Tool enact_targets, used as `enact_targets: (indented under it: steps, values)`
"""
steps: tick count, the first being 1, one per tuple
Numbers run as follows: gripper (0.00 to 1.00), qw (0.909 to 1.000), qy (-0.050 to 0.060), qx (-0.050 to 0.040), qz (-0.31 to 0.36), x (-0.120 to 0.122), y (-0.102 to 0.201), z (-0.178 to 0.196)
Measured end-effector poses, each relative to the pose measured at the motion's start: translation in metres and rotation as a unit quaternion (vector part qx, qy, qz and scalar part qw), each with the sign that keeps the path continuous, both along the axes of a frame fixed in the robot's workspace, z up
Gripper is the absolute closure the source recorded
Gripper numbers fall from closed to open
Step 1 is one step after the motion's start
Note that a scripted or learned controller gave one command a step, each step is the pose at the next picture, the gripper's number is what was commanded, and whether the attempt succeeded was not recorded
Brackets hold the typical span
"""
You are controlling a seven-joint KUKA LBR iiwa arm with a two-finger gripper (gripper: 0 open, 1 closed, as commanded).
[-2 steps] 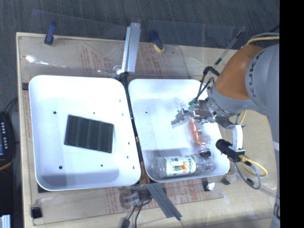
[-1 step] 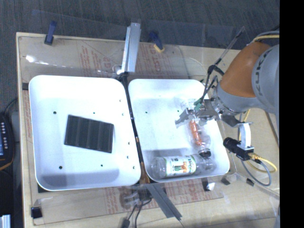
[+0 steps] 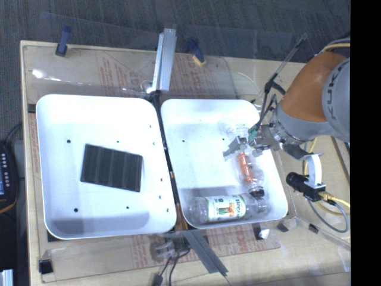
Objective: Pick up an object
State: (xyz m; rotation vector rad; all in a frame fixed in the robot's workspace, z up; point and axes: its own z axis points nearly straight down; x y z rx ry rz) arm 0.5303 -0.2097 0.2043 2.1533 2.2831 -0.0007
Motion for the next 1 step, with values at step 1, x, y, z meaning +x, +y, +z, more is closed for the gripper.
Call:
enact_targets:
  steps: [1]
  values:
    - [0.0,0.9998,0.0,0.0002,0.018,0.0144,0.0008,-0.0173]
